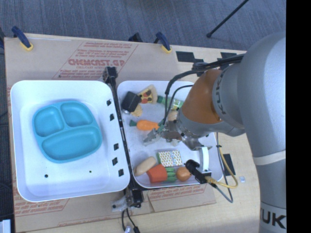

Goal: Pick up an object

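Grey arm (262, 110) nearest lens, reaching low into right bin (204, 89). Gripper (154, 136) beside toy carrot (146, 125), fingers slightly parted, nothing between them. Likely lining up grasp. Blue tray (67, 130) sits alone in left bin (19, 130).

"CHEMCAST GP" on cardboard sheet (97, 57)

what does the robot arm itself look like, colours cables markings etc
The arm is thick, rounded and light grey, with a glossy orange band above the wrist. Thin black cables loop over that band. White letters, partly cut off, mark the base at lower right. The end effector is small, metallic grey, with thin fingers.
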